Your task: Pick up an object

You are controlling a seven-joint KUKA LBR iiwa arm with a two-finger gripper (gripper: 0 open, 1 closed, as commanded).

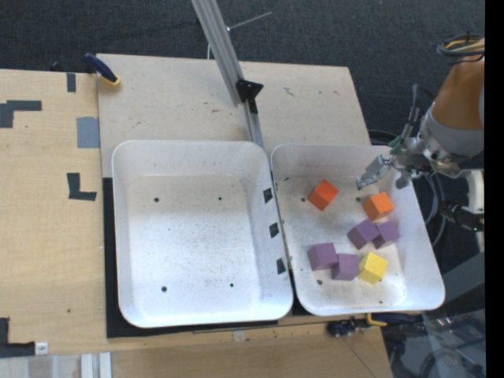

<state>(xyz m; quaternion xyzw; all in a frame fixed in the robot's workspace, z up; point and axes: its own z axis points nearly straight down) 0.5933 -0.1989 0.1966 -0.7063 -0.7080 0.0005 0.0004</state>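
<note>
Camera view: the grey metal end effector [383, 172] hangs over the right shallow white plastic bin's [421, 286] upper edge, at one o'clock from the bin's centre; whether it is apart or together cannot be told. Nothing sits in it. Just below lies an orange cube [379, 205]; another orange cube [322, 194] lies at nine o'clock of that.

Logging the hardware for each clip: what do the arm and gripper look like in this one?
The arm has an orange band over a grey wrist section. Below it, the gripper is small, built of grey metal, with a green spot near its base. Thin dark cables run alongside the wrist, and yellowish cable loops sit above the orange band.
</note>
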